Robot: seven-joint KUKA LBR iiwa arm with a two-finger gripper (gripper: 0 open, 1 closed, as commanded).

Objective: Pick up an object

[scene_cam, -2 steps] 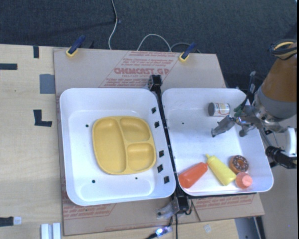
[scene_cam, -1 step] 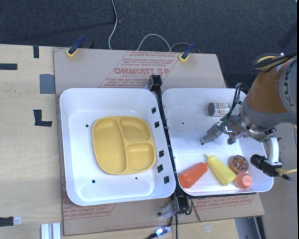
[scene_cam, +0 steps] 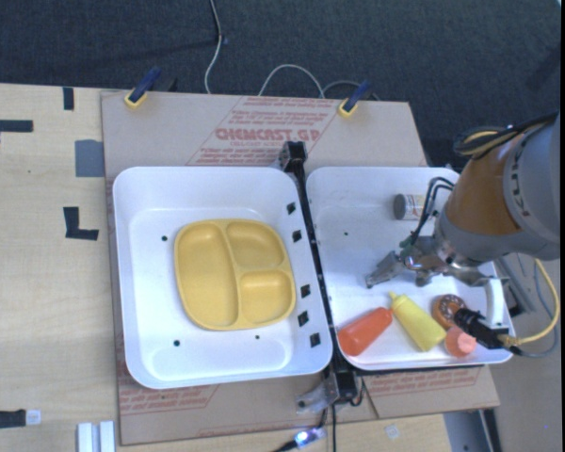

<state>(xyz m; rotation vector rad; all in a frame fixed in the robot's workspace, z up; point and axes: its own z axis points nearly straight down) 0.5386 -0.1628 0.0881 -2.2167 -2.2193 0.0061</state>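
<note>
My gripper hangs low over the middle of the right bin, its dark fingers pointing left and spread apart, with nothing between them. Just below it lie a yellow squeeze bottle and an orange-red bottle-shaped object near the bin's front wall. A brown round object and a small pink piece sit at the front right corner. A small grey can lies near the back of the bin, partly behind the arm.
The left bin holds a yellow divided plate at its centre. A black divider runs between the bins. The grey and orange arm covers the right bin's right side. Cables trail at the right edge.
</note>
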